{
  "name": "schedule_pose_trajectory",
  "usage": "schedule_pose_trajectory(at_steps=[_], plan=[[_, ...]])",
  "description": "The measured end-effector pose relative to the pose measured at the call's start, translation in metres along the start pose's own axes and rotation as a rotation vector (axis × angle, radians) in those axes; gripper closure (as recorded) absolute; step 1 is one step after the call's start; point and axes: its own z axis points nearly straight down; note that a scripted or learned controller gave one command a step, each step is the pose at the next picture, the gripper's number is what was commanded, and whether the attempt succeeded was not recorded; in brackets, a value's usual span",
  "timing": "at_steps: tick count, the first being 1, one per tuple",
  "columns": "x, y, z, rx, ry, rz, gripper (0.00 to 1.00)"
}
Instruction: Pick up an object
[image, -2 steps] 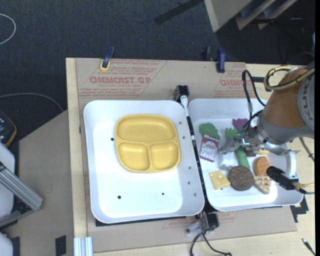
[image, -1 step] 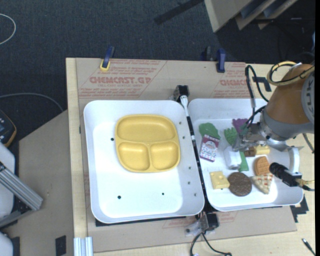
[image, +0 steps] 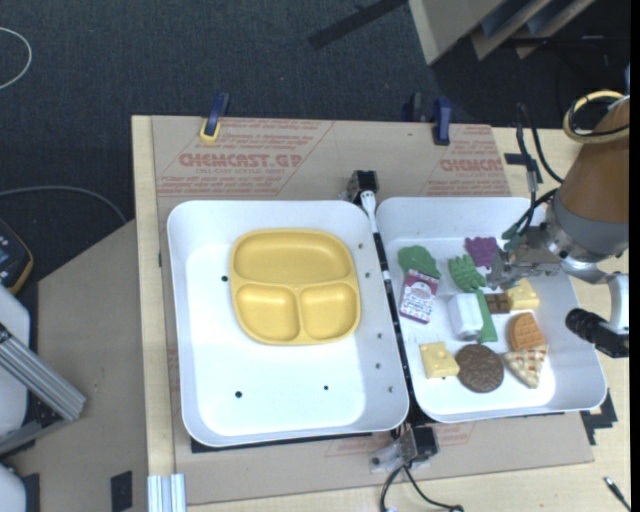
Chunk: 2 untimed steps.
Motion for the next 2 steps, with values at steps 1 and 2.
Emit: schedule_pose_trajectory(at_steps=[1,2], plan=[[0.0,0.002,-0.052,-0.001,0.0,0.0,1.0],[0.058,0.023,-0.044,0.004,0.003,-0.006,1.0]])
